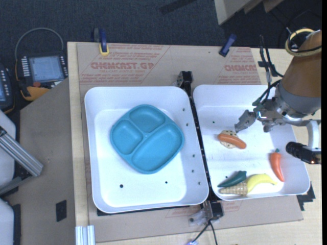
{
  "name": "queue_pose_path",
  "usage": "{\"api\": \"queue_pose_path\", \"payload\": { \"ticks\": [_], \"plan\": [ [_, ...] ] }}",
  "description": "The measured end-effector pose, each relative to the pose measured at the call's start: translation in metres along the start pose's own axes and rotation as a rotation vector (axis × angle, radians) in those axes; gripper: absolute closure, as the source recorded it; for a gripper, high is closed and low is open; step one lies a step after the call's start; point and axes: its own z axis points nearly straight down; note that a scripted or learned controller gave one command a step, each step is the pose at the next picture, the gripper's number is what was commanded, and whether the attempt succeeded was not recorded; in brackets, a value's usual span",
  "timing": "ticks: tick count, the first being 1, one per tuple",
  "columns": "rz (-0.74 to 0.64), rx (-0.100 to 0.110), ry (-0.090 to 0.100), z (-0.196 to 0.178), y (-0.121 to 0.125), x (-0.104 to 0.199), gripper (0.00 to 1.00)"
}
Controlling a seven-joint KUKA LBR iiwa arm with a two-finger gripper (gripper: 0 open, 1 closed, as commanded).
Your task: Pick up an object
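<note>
1. Gripper is hanging low in the right bin, its grey fingers pointing toward the camera view's lower left; the view is not showing clearly whether they are spread or closed, so that cannot be told, and nothing is showing between them.
2. Nearest to it, the toy hot dog is lying just beside the tip, down and slightly left of it in the view, close enough that contact cannot be ruled out.
3. Its long axis is running roughly left to right with a slight downward tilt toward the right, so the fingers are likely needing to straddle its short width.
4. Farther toward the near wall, the toy carrot is lying nearly upright in the view, while the toy banana and the toy corn cob are resting together in the lower corner.
5. Over in the left bin, the blue divided plate is sitting well apart from the arm, making the hot dog the likeliest target.
</note>
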Motion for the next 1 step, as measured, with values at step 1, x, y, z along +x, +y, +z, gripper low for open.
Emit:
{"api": "queue_pose_path", "payload": {
  "ticks": [1],
  "plan": [
    [0.000, 0.000, 0.001, 0.0451, -0.0041, -0.0049, 0.00]
  ]
}}
